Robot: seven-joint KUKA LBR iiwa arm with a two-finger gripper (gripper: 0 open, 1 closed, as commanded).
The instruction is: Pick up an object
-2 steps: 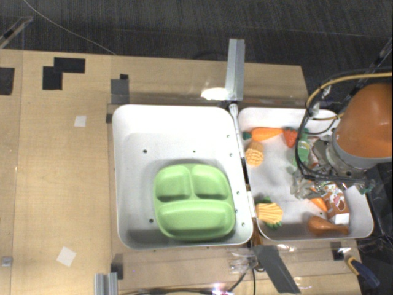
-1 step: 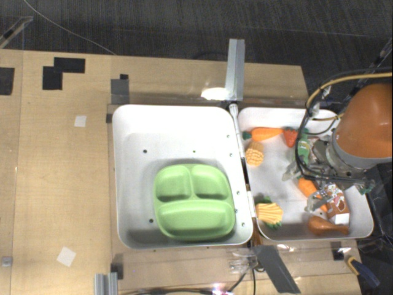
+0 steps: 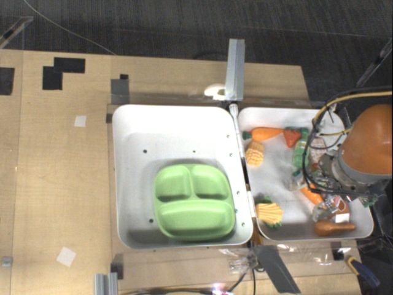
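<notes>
While the arm (image 3: 368, 146) hangs over the right bin (image 3: 270, 120): toy food count.
One green tray (image 3: 193, 200) left; two corn cobs (image 3: 255, 153), one carrot (image 3: 266, 133) right; can't see the gripper's state.

One fixed overhead camera, slanted down over both bins (image 3: 123, 165).

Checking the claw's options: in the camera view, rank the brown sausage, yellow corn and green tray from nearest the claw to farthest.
1. Brown sausage, right bin's front edge, just under the claw.
2. Yellow corn, right bin's left side.
3. Green tray, in the left bin.
</notes>
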